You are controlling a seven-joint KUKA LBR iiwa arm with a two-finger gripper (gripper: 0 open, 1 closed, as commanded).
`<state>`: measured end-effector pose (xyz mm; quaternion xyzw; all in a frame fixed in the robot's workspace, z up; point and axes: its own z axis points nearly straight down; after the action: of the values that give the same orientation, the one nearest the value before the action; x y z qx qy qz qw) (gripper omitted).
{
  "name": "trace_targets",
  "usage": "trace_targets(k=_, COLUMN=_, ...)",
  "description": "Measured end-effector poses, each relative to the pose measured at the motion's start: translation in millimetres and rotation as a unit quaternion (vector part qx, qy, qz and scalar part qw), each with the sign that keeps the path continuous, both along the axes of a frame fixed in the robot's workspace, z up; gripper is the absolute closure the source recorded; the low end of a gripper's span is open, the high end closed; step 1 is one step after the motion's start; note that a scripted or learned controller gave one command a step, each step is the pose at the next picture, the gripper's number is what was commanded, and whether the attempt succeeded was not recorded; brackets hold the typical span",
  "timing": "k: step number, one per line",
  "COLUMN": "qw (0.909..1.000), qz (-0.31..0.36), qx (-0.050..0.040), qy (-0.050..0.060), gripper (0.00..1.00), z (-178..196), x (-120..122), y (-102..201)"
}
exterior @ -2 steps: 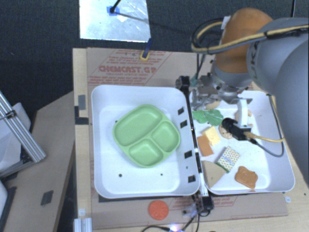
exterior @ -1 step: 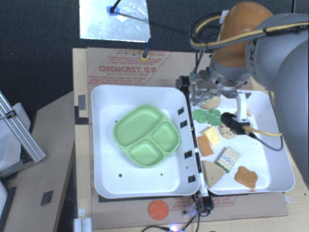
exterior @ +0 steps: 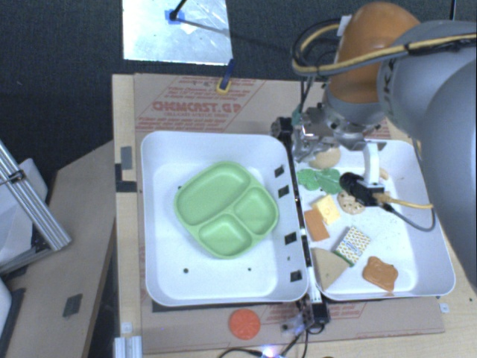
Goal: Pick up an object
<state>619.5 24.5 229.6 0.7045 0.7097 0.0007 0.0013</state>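
The end effector point(exterior: 313, 144) hangs low over the right bin point(exterior: 428, 222), near a tan cookie point(exterior: 326, 158). I cannot tell its state.

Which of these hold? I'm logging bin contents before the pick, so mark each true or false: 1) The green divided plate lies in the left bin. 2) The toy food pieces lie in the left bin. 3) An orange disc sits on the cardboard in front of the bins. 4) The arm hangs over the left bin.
1) True: the green divided plate lies in the left bin.
2) False: the toy food pieces lie in the right bin.
3) True: the orange disc sits there.
4) False: the arm hangs over the right bin's far end.
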Motion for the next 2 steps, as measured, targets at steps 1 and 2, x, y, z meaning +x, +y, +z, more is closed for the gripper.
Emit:
trace_targets(k=1, qw=1.0000, qz=0.000, qx=0.0001, qy=0.001, gripper=1.00, z=-11.1, x=0.9, y=6.1)
trace_targets(k=2, qw=1.0000, qz=0.000, qx=0.0003, qy=0.001, gripper=1.00, z=-1.8, x=-13.4, y=12.8)
